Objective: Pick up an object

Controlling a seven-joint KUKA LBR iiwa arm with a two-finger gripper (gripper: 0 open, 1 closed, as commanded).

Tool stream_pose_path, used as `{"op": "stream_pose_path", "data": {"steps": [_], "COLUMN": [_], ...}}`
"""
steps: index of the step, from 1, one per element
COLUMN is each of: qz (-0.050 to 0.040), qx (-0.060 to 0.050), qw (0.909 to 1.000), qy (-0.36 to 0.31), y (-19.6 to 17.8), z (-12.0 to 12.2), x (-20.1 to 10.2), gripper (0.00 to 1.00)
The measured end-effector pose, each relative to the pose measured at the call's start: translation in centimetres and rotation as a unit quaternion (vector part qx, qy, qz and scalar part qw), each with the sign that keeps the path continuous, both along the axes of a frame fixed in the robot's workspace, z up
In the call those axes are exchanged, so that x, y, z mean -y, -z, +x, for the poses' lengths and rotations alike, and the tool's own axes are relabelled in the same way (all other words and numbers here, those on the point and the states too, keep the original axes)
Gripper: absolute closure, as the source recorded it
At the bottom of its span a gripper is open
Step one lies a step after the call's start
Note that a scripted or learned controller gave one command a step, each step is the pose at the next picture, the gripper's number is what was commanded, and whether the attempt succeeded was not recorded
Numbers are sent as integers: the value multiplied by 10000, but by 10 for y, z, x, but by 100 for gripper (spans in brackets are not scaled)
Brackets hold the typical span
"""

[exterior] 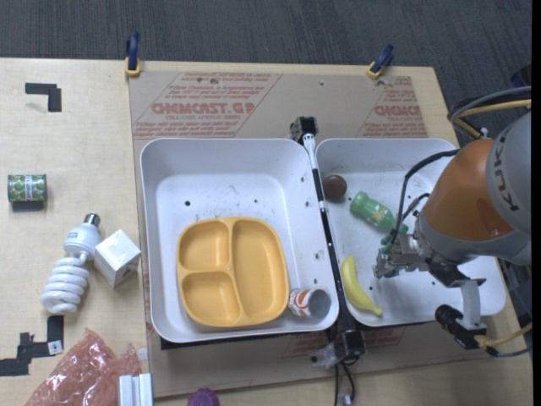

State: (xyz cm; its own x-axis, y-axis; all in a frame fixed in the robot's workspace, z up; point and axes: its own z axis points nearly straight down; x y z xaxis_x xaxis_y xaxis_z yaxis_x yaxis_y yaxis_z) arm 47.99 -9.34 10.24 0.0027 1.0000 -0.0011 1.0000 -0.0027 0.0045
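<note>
At far left on the worktop (84, 142) lay a small green can (26, 189), and below it a spiral light bulb (68, 275) beside a white cube (117, 257). Pink crumpled netting (80, 370) occupied the lower left corner. Further right, the left bin (161, 184) held a yellow divided tray (232, 271), with a small cup (308, 302) lying on its side at the tray's lower right corner, against the bin wall. Beyond the central divider, the right bin (372, 152) contained three candidate objects: a dark brown ball (336, 187) near the upper left, a green bottle (374, 211) lying tilted just to its right, and a banana (358, 288) along the lower left wall. Above the bin's middle floor hung the gripper (390, 259), between the green bottle and the banana and close to both; nothing could be seen between its fingers, and whether they were spread or pressed together could not be told. At far right, the grey arm with its orange band (461, 197) covered the bin's right portion.
</note>
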Motion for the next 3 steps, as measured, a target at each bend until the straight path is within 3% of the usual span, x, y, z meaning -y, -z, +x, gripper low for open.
{"op": "stream_pose_path", "data": {"steps": [1,2,3], "qz": [0,0,-2], "qx": [-22,-23,-20], "qw": [10000,10000,10000], "qy": [-24,-22,-17], "y": [-90,-90,-90], "z": [105,105,134], "x": [-79,-79,-19], "gripper": [100,0,0]}}
